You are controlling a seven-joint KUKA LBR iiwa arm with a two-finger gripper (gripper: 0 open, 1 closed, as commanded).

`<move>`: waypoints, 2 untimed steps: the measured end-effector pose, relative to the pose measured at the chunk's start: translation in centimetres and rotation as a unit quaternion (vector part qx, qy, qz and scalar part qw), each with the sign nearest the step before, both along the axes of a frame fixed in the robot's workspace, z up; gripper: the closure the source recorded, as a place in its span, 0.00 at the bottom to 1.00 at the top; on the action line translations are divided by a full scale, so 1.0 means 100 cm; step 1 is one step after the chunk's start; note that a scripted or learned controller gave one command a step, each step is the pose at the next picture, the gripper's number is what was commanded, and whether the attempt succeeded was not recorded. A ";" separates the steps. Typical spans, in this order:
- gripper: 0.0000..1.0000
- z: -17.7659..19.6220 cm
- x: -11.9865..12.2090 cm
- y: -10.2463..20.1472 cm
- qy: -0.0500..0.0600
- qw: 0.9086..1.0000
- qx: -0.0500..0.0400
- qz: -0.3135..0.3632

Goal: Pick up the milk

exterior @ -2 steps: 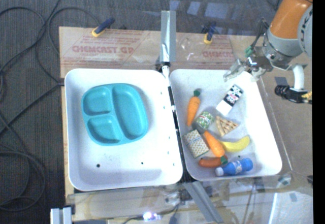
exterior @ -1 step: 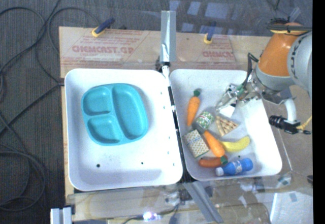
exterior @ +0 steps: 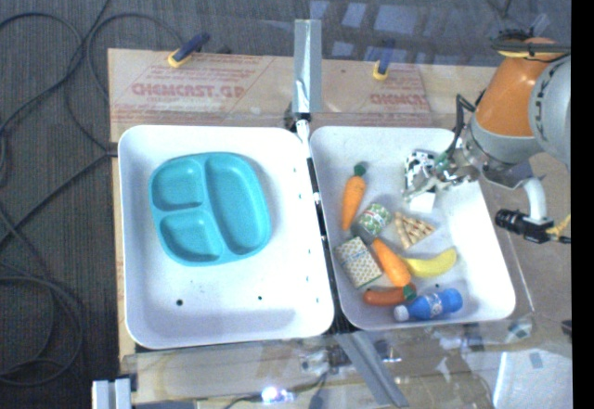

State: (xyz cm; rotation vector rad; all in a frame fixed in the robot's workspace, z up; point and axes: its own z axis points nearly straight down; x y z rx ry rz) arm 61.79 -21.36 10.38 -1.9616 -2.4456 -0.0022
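The pincer (exterior: pixel 436 173) sits low in the right bin (exterior: pixel 497 254), near its back right part; whether it is released or clenched cannot be told. Just beside it, at its left, stands the milk (exterior: pixel 417 167), a small white carton with black patches. In front lie a sandwich wedge (exterior: pixel 414 229), a banana (exterior: pixel 432 262), two carrots (exterior: pixel 352 198) (exterior: pixel 391 262), a can (exterior: pixel 373 219) and a blue bottle (exterior: pixel 431 305). The left bin (exterior: pixel 139 305) carries a blue divided plate (exterior: pixel 212 207).
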 end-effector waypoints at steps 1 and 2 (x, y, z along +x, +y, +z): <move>1.00 -0.008 0.019 -0.006 0.021 0.999 0.002 -0.032; 1.00 -0.008 0.006 -0.003 0.001 0.992 0.004 -0.128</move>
